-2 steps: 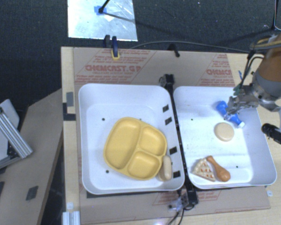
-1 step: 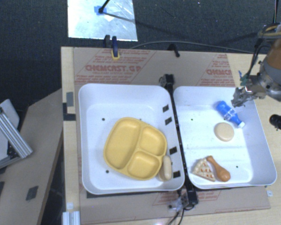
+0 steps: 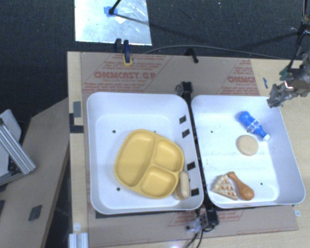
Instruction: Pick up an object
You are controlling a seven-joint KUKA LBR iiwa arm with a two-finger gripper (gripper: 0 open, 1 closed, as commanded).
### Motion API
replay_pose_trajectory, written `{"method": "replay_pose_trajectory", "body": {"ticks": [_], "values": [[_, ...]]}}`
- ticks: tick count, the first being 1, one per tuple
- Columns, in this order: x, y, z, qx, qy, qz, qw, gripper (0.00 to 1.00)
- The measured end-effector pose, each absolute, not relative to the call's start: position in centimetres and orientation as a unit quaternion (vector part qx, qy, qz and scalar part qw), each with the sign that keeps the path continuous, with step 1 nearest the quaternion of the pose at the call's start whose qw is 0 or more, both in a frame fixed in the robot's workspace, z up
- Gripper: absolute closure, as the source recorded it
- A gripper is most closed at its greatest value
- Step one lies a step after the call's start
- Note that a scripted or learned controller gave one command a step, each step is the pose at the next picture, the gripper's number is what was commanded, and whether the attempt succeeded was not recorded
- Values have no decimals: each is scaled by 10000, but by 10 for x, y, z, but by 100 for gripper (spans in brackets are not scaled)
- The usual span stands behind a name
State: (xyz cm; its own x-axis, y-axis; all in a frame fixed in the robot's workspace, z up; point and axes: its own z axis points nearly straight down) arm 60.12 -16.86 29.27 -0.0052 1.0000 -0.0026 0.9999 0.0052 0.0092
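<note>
- My gripper (image 3: 277, 98) hangs above the far right corner of the right-hand shallow white bin (image 3: 294, 175); I cannot tell from this view whether it is released or clenched, and I see nothing carried under it.
- The nearest candidate is the small blue plastic bottle with a white cap (image 3: 252, 125), lying on its side in the upper part of the right bin, toward the view's left and nearer the camera than my gripper, near but apart from it.
- I judge the bottle light, stiff and smooth, likely to roll; I would close across its round body near the middle, square to its long axis.
- Just beside it lies a flat round beige disc (image 3: 247, 145), probably hard to get under.
- Along the near edge rest a tan waffle-patterned toy wedge (image 3: 223, 185) and a brown toy drumstick (image 3: 241, 186), touching each other.
- The left white bin (image 3: 102, 138) holds a yellow divided plastic tray (image 3: 149, 163) with a pale oblong toy (image 3: 183, 184) against its near right edge.
</note>
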Motion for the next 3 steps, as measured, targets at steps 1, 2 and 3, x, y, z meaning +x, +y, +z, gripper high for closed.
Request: {"method": "replay_pose_trajectory", "body": {"ticks": [1,2,3], "values": [[592,-119,274,7040,7102,7,-5,100],[581,-65,277,7038,7104,15,1,100],[575,-11,275,7035,7107,11,-2,100]]}}
